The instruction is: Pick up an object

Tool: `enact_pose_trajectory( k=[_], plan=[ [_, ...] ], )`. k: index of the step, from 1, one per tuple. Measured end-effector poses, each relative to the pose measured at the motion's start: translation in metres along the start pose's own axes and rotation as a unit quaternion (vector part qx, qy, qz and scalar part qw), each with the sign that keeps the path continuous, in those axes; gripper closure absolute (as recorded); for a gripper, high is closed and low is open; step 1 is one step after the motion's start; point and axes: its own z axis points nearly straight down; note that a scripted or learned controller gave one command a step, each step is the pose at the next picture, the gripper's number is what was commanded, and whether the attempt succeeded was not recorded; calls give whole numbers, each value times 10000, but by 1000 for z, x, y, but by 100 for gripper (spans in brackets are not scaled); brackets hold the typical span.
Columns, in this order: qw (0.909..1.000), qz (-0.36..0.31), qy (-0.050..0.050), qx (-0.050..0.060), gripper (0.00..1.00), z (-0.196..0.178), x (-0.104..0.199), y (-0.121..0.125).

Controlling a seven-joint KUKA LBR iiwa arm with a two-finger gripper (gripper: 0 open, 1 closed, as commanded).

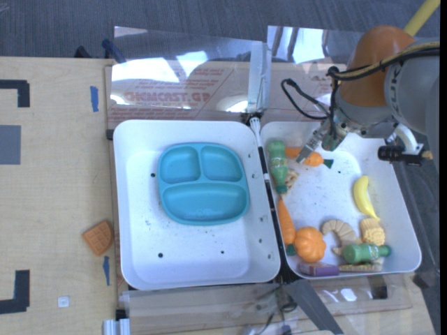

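A small orange toy [314, 159] lies in the right bin [401, 208], near its far-left corner, just beside a green bottle [277, 160]. The gripper [308, 152] is right at the toy — its fingers look narrow, and whether they clasp it is unclear.

Red lettering runs across the cardboard sheet [178, 89] behind the left bin — glare from the clear cover blurs it, and no word reads with certainty.

Bare floor [323, 194] mid-bin — toys around
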Motion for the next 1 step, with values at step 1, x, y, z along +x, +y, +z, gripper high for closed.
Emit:
enact_pose_trajectory(
  k=[1],
  plan=[
    [9993, -381, 9, -4, 100, -138, 26, 18]
  ],
)
